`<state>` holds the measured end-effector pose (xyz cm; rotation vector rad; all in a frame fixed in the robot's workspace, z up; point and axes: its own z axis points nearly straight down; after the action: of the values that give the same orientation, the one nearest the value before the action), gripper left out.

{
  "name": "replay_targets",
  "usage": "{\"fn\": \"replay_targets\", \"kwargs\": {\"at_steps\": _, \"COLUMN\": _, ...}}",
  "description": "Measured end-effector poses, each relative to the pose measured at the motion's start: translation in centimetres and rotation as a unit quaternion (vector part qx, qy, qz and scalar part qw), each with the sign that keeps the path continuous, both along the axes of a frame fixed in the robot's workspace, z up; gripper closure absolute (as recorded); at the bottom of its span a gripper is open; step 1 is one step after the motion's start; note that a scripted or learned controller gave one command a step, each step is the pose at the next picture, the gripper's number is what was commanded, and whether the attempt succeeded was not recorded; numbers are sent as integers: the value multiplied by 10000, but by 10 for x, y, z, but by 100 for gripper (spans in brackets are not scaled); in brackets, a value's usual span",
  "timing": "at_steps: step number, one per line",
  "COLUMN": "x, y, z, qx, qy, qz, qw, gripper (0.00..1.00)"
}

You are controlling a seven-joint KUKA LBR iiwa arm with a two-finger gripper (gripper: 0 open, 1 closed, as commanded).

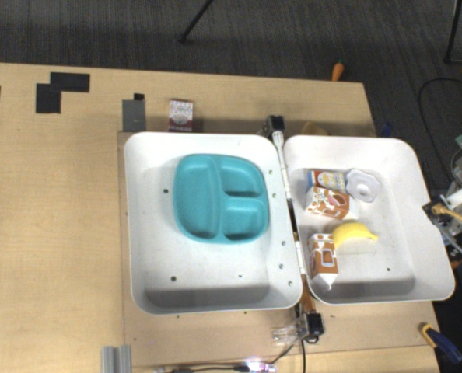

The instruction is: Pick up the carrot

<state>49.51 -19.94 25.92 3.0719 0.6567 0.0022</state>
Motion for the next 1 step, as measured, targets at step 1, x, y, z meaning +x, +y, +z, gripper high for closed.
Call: {"fn": "replay_targets", "kwargs": {"at_steps": 1, "x": 0, "y": -6, "z": -13, "qx": 9, "qy": 16, "qz": -1032, "qw": 9947, "gripper": 100}}
